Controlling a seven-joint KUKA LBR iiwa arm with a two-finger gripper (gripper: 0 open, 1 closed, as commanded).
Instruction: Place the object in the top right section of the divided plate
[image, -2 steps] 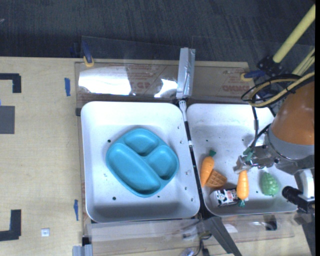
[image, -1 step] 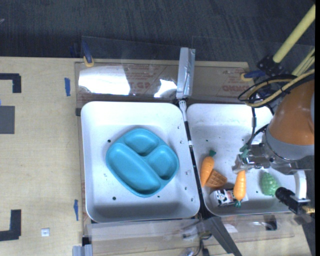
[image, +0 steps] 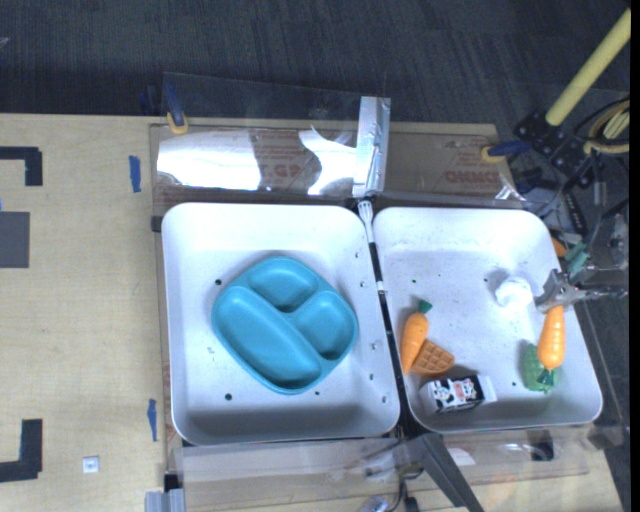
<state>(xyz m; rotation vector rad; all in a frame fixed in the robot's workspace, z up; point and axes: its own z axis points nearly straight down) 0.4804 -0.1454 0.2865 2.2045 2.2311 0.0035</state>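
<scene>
While the carrot (image: 551, 338) lies against the right bin's (image: 470, 225) right wall, just below the gripper (image: 562, 289) (finger state cannot be told), a secure grasp should precede carrying it to the blue divided plate's (image: 285, 322) top right section (image: 325, 320).

Two white bins (image: 190, 400). One blue divided plate (image: 285, 322). Right of the plate: two toy carrots (image: 414, 334) (image: 550, 340), one waffle piece (image: 432, 358), one cow-print carton (image: 457, 392), one white lump (image: 513, 292).
</scene>
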